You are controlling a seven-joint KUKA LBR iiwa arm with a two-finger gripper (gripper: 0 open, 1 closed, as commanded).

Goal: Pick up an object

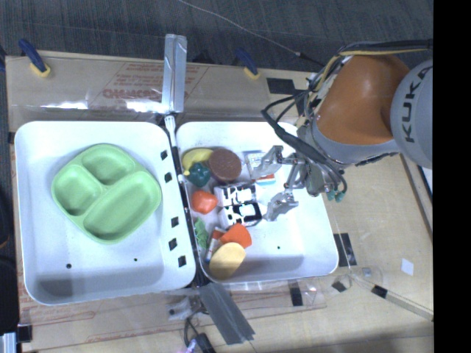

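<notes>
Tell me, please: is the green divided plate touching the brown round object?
Apart. The camera view shows the green divided plate in the left bin, while the brown round object lies in the right bin; the bin walls stand between them.

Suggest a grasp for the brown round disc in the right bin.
Take the brown disc by its rim, from straight above. It lies flat, face up. Probably span it near-to-far: the banana crowds its left, packaging its right.
</notes>
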